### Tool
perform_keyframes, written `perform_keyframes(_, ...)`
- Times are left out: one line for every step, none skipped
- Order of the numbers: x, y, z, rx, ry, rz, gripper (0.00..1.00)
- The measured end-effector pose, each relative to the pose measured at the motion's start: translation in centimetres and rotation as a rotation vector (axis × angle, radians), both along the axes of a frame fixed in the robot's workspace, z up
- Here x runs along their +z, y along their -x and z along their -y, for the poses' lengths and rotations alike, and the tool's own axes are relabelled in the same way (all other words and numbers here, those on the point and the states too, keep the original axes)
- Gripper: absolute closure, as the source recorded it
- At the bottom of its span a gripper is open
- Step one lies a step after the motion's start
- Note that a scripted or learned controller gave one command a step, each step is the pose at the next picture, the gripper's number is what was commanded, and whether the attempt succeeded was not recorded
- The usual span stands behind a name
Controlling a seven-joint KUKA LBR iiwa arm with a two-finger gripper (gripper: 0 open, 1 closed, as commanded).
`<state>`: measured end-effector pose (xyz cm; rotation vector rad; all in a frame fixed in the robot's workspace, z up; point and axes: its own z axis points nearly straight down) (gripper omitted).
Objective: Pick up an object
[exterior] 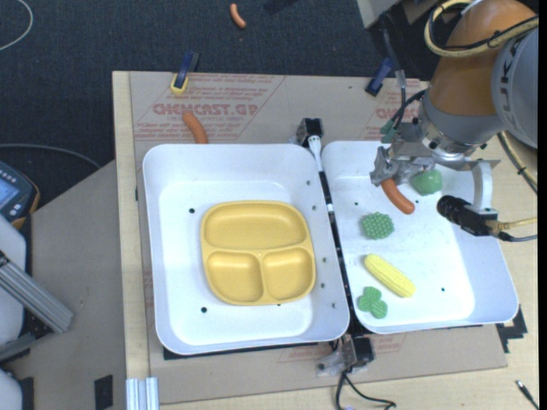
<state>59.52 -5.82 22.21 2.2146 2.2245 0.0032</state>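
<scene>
In the right bin [479,301], nearest you, lie a small green piece [372,302] and a corn cob [390,275], with a green broccoli-like piece [376,225] just beyond. Farther back, an orange sausage [397,196] lies touching the end effector [395,178], a pale green item [426,180] just to its right. You cannot tell how far the end effector is open, or whether it grips anything. These toys are probably light, smooth and slippery; take the sausage across its middle. The left bin [167,254] holds a yellow divided tray [256,251]. Beyond, on the tabletop [256,92], a second sausage [196,127] lies.
</scene>
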Motion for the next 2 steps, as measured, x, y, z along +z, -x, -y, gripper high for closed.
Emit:
perform_keyframes(-0.7, 0.7, -0.6, -0.004, -0.001, -0.007, 1.00)
perform_keyframes(1.0, 0.9, -1.3, -0.003, 0.000, 0.000, 1.00)
